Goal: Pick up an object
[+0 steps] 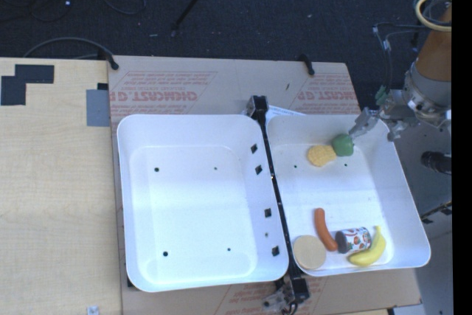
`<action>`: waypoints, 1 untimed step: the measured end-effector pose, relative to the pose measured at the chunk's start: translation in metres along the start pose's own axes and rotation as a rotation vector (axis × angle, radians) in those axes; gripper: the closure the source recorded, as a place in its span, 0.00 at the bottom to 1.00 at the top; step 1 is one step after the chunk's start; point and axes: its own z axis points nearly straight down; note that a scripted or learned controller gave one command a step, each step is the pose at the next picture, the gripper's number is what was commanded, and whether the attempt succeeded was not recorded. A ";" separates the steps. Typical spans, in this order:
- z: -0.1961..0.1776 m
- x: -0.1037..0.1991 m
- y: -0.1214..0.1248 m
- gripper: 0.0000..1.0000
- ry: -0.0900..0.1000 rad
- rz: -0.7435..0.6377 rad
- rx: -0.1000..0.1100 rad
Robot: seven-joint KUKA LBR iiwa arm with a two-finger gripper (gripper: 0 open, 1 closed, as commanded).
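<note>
Orange carrot (pixel 323 229) lies lengthwise, upright-ish

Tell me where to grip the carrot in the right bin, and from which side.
Grip the carrot across its narrow middle, coming straight down from above. It lies flat, long axis running up-down in the view, so set the fingers left and right of it. The gaps are tight: a round tan disc sits at its lower left and a small jar at its lower right, so favour the upper half.
</note>
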 end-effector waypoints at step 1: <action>0.105 0.019 0.014 0.00 -0.004 -0.001 -0.011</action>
